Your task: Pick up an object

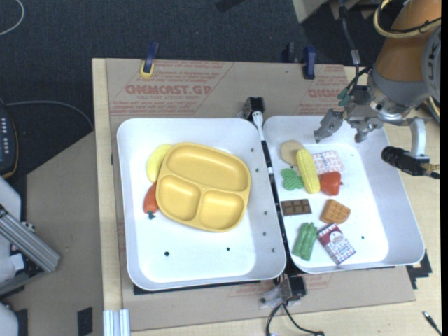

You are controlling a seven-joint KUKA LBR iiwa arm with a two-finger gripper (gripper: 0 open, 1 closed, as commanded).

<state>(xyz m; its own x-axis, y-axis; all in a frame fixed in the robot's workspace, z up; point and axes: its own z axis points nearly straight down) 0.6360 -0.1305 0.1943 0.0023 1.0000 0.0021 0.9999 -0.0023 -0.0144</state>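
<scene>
The claw [344,127] is hovering with fingers spread apart, gripping nothing, above the right bin's [399,219] far edge. The corn cob [306,170] is lying just below it among toy foods.

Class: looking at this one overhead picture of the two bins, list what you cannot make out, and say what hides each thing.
- Yellow item, camera view: mostly under the yellow divided tray; identity unclear.
- Red-orange item: tucked behind the tray's left rim.
- Printing on the red packet: too small.
- Arm: cut off by the right edge.

"CHEMCAST GP" on brown board [175,88]
</scene>
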